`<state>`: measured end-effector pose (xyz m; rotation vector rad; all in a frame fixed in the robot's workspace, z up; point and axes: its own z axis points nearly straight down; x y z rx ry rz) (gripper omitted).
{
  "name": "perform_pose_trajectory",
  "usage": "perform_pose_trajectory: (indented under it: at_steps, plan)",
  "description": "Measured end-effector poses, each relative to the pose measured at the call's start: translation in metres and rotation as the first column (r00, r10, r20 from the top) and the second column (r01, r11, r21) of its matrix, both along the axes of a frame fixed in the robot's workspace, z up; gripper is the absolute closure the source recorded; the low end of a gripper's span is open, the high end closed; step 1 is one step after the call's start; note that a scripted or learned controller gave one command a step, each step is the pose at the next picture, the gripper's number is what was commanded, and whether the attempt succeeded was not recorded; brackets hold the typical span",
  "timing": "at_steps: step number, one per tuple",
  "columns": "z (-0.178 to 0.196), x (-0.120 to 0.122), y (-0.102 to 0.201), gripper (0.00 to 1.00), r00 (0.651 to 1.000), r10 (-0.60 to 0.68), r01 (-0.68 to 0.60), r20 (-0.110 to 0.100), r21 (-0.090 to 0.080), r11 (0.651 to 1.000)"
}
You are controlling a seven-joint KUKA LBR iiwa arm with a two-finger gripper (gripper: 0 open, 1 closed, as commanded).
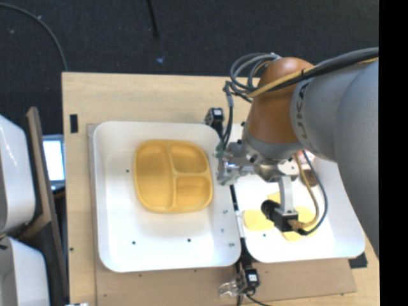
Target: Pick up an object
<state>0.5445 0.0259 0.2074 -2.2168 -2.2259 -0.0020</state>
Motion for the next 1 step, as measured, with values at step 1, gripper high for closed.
perform_pose_trajectory:
  at_steps: [1]
  plan:
    - [0.0163, 0.0066, 0.0495, 1.00, 1.000, 0.000, 0.000, 0.001, 0.000, 1.000]
